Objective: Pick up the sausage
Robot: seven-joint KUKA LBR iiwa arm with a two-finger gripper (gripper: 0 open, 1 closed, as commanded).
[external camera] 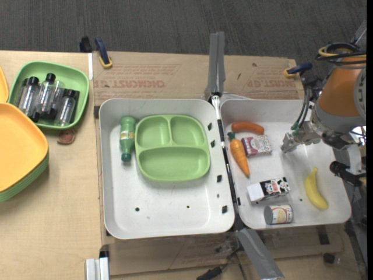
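The sausage [248,127] is a short orange-red link lying near the back of the right bin [291,171], just behind a small pink carton [256,145]. My gripper [293,142] hangs over the right part of that bin, about a hand's width to the right of the sausage and slightly nearer the front. Its fingers point down toward the bin floor with nothing visible between them. The grey arm with its orange band [342,92] comes in from the right edge.
In the right bin also lie a carrot [239,155], a black-and-white carton [268,189], a can [278,214] and a banana [315,189]. The left bin [163,214] holds a green divided plate [172,147] and a green bottle [127,137]. Orange plates and a green tray of bottles sit far left.
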